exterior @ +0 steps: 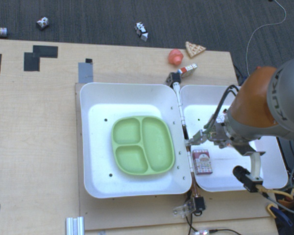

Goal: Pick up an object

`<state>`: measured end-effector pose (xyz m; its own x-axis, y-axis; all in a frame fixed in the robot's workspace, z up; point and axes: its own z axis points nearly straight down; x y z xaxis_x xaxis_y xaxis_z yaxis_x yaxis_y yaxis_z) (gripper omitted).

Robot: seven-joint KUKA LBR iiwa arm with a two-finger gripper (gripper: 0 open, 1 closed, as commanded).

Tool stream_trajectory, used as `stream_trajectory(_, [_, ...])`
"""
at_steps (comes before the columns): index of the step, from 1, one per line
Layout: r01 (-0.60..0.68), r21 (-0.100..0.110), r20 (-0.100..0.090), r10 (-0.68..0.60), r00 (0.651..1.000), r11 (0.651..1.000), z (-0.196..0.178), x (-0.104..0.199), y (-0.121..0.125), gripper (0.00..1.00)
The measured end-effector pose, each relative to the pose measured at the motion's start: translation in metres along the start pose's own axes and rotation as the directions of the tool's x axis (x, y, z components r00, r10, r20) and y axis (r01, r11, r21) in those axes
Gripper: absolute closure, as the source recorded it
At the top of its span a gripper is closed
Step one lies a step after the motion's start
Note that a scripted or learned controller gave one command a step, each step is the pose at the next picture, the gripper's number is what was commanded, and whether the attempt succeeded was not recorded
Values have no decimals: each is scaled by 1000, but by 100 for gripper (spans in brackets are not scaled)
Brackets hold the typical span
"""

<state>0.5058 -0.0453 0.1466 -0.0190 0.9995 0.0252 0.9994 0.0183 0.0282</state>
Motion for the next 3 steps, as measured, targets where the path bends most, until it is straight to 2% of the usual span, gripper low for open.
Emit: stream_trajectory(3, [0, 0, 0, 0, 1000, 1000, 0, 0, 0, 0])
